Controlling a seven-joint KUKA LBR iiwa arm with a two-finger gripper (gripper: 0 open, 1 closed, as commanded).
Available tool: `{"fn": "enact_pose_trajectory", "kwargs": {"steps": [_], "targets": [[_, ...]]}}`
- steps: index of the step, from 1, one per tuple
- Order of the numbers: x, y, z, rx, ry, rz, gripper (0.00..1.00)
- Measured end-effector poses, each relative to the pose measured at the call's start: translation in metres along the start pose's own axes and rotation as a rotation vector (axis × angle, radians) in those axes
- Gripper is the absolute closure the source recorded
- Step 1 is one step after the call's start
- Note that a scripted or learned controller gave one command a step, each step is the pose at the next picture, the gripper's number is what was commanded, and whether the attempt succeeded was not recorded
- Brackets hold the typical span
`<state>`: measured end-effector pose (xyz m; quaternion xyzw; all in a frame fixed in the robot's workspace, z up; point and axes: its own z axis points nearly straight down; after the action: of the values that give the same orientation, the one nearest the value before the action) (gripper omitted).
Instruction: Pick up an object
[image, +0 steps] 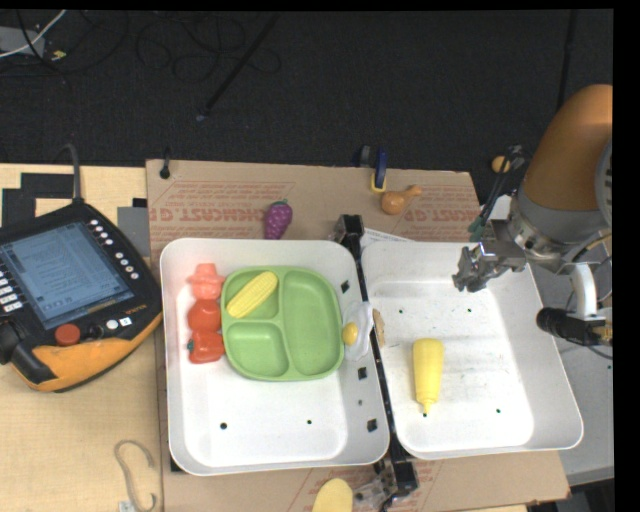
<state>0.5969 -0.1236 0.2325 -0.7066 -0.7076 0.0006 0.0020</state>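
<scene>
A: Quick pass. Where's the gripper?

B: Gripper (472, 272) sits upper right of the frame, over the back edge of the right bin (540, 330). Nothing between its fingers. Whether the jaws are wide or narrow, I cannot tell, too dark and small.

A: Candidate object?

B: Yellow mustard bottle (428, 372), lying flat in the right bin, lower middle of the frame, nozzle toward the bottom edge. It's alone there, apart from the bin walls, and below-left of the gripper with clear floor between.

A: Left bin?

B: Left bin (260, 430) has a green divided plate (285, 325) with a corn cob (250, 293) in its upper-left compartment, and a red-and-pink toy (205, 315) just beside the plate's left rim. Small yellow piece (351, 334) at the plate's right edge. More crowded, farther off.

A: So how to do it well?

B: My read: go for the bottle. Travel down-left in frame, centre over the fat body, not the nozzle, turn the fingers across its short width, descend straight to the floor, close, lift vertically. Risk: round plastic rolling or squirting out if the grip is off-centre.

A: Outside stuff?

B: Purple grapes (278, 218) and an orange pear-shaped toy (398, 198) on the cardboard (220, 200) behind; teach pendant (70, 290) at left. Ignore.
</scene>
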Motion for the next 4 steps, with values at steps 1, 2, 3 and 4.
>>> {"fn": "enact_pose_trajectory", "kwargs": {"steps": [1, 2, 3, 4], "targets": [[0.057, -0.003, 0.004, 0.001, 0.001, -0.002, 1.00], [0.112, -0.023, 0.014, 0.002, 0.001, -0.002, 1.00], [0.171, -0.039, 0.004, 0.001, 0.000, -0.002, 1.00], [0.224, -0.042, 0.004, -0.001, 0.000, -0.002, 1.00]]}}
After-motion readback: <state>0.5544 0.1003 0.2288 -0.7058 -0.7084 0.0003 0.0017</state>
